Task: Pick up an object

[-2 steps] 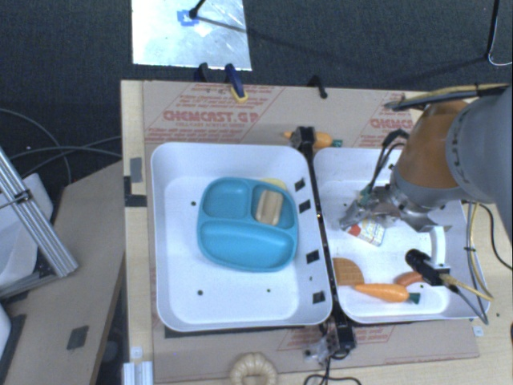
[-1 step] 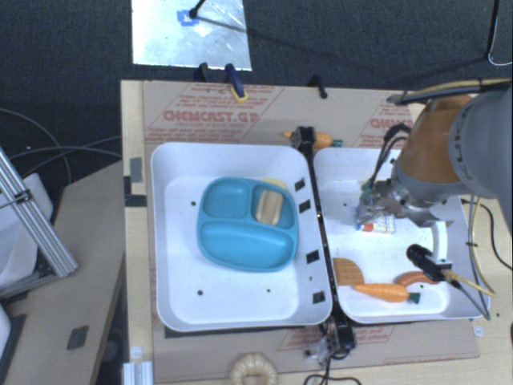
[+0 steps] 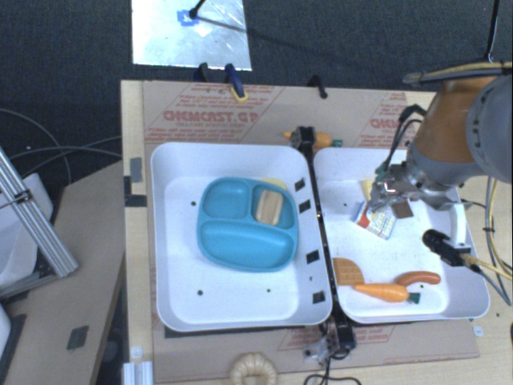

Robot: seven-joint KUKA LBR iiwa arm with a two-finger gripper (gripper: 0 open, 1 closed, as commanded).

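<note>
Grey tool (image 3: 388,201) low over a packet (image 3: 377,221), right bin (image 3: 473,295).

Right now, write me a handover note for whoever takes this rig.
Hand: low over the right bin, above a small packet; its grip can't be read from this view.
Right bin: packet near the middle, a carrot and a sausage at the near wall, a brown waffle-like piece beside them.
Left bin: blue divided plate with a tan block in its upper right compartment.
Done: nothing visibly lifted.
Left: grasp one object and raise it.
</note>
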